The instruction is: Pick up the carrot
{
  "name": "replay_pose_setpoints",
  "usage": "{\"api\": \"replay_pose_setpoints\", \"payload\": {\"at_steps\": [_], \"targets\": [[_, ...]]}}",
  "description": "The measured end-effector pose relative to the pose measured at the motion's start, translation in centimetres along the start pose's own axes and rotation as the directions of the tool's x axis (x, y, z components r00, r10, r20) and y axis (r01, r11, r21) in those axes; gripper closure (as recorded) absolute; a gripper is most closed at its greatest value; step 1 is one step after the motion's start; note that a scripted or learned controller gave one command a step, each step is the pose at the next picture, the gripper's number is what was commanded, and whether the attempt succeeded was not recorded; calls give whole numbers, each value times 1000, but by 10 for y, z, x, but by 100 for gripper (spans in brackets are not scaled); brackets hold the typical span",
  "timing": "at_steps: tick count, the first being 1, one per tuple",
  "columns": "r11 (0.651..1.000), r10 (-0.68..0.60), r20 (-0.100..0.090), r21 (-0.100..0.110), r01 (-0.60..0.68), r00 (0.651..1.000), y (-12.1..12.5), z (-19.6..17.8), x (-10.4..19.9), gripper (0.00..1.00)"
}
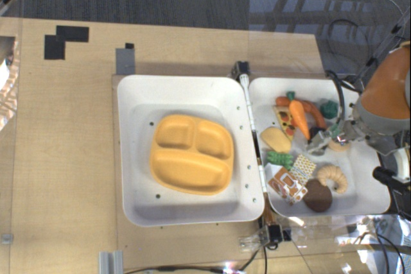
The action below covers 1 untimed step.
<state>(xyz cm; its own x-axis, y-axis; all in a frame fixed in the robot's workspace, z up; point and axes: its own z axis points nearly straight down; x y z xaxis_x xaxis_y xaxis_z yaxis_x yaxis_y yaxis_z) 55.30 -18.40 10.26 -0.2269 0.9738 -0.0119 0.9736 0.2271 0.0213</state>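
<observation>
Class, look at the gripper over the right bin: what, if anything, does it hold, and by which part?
It cannot be told: the gripper is low beside the carrot, but no item shows between its fingers.

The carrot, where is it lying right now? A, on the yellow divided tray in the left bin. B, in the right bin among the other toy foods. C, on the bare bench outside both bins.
B: the carrot lies in the right bin amid the other toy foods, near its upper middle, while the yellow divided tray sits in the left bin.
</observation>
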Motion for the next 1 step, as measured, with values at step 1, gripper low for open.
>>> {"api": "replay_pose_setpoints", "payload": {"at_steps": [1], "targets": [[992,-128,4,-14,128,992,100,6,73,0]]}}
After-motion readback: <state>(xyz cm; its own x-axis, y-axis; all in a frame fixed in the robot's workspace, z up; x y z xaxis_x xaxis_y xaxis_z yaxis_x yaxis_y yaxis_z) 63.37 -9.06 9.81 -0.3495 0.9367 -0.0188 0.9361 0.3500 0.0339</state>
